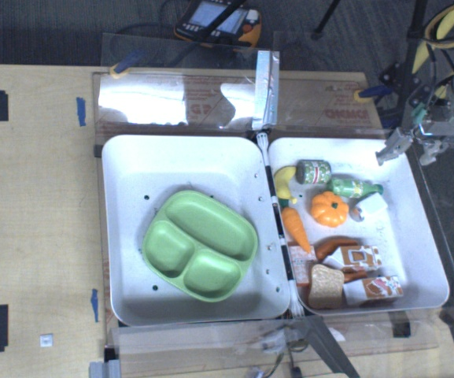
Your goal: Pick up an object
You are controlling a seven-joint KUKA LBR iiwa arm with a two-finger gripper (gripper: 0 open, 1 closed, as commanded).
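The fingers [392,150] of the gripper [406,150] hang above the far right corner of the right bin [425,235], spread apart with nothing between them. Below and to their left, toy food crowds that bin's left half: a can [314,171] and a green bottle [351,186] at the far end, a small pumpkin [329,209] and a carrot [295,227] in the middle, a bread slice [326,286] and cartons [382,287] nearest. The left bin [124,211] holds a green divided tray [201,245].
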